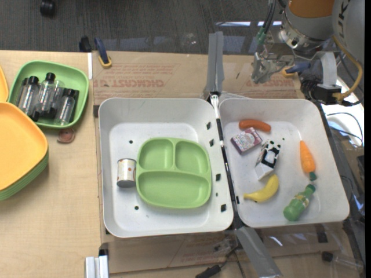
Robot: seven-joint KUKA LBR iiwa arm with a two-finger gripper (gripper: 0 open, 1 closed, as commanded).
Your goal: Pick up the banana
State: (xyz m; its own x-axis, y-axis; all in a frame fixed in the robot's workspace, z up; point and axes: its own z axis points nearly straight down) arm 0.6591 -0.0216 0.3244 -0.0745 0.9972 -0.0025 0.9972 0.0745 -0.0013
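Observation:
The yellow banana point(263, 190) lies in the right bin point(330, 155), near its front, curved with its tip toward the left. My gripper point(264, 68) hangs well above and behind that bin's far edge, over the cardboard, far from the banana. Nothing shows between its fingers.
Around the banana lie a black-and-white toy point(269, 154), a pink packet point(246, 139), a red sausage point(255, 124), a carrot point(307, 157) and a green bottle point(298, 205). The left bin point(110, 126) holds a green divided plate point(174, 172) and a small can point(126, 172).

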